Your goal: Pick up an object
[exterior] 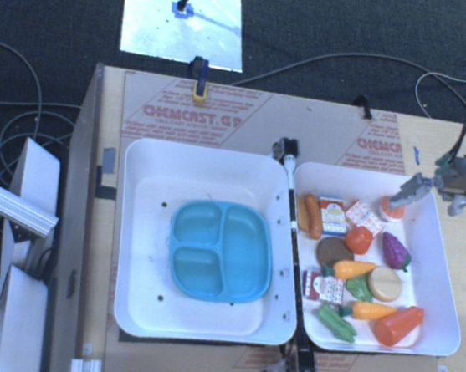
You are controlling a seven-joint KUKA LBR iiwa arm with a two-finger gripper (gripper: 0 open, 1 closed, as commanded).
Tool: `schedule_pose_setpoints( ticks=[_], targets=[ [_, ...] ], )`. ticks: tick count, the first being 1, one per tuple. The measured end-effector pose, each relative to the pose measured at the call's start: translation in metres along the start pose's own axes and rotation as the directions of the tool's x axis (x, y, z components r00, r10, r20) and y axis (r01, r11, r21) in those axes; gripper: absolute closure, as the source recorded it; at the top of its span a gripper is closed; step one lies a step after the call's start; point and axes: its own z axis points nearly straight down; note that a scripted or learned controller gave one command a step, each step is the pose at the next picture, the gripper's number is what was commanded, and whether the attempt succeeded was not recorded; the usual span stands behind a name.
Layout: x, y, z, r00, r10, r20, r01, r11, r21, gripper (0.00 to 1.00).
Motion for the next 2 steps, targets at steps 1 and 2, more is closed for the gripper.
schedule_pose_setpoints(
  ticks=[1,2],
  targets=[
    [0.050,0.000,0.101,1.000,-0.001,-0.001,0.001,1.000,0.003,0.00],
    [0.069,-0.026,0.189,1.000,0.002,-0.001,-0.002,1.000,0.002,0.00]
  ],
)
